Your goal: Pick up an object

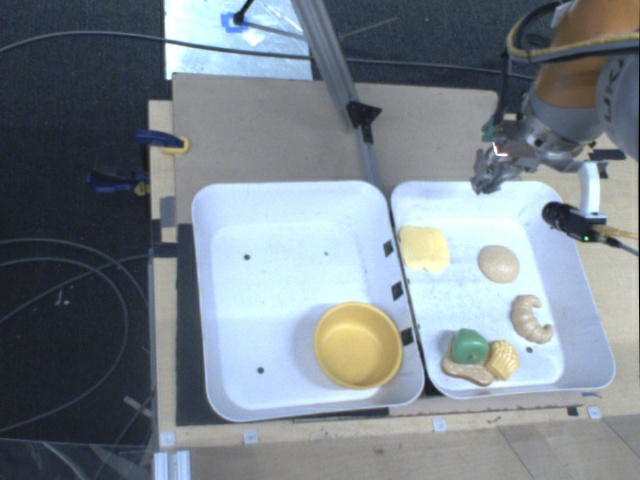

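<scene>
The brown surface [270, 128] carries two shallow white bins side by side. The left bin [250, 228] has one thing in it, a yellow bowl [358, 344] sitting upright near its front right corner. The right bin [570, 298] holds the smaller pieces: a pale yellow flat piece [425, 249] close to the wall shared with the left bin, a round beige bun [498, 263] to its right, and a tan croissant [530, 319] nearer the front. At the front of that bin a green piece [468, 346] lies huddled with a yellow ridged piece [502, 359] and a tan flat piece [466, 372], all touching one another.

The arm [590, 58] comes in from the right, grey with its orange band, and its hand [487, 181] hangs over the back edge of the right bin, above and well apart from every item. From here it looks small and dark, and whether it is spread or closed I cannot tell; nothing is visible in it.
</scene>
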Available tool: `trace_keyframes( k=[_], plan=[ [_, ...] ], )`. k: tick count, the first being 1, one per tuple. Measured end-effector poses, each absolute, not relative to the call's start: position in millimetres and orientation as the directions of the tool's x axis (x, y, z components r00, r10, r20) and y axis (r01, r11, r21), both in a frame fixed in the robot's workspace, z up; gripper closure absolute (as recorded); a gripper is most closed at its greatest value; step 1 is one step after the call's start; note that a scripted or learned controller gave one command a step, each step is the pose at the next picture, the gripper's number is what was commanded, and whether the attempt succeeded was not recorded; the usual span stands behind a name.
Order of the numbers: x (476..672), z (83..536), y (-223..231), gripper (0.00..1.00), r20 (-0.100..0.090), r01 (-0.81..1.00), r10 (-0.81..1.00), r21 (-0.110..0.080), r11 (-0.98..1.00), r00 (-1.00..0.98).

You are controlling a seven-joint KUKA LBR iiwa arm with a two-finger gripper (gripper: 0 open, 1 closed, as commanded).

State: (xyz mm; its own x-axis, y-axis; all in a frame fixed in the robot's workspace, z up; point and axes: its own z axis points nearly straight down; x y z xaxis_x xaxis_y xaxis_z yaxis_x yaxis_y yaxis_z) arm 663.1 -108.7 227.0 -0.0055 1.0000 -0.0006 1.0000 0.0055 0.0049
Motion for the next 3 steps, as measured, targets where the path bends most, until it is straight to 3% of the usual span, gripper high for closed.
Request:
trace_keyframes(
  k=[2, 3],
  plan=[
    [610.6, 241, -6, 1.0, 0.002, 1.0, 1.0, 0.0, 0.01, -0.01],
    [593.9, 232, 39, 1.0, 0.002, 1.0, 1.0, -0.001, 0.01, -0.01]
  ],
)
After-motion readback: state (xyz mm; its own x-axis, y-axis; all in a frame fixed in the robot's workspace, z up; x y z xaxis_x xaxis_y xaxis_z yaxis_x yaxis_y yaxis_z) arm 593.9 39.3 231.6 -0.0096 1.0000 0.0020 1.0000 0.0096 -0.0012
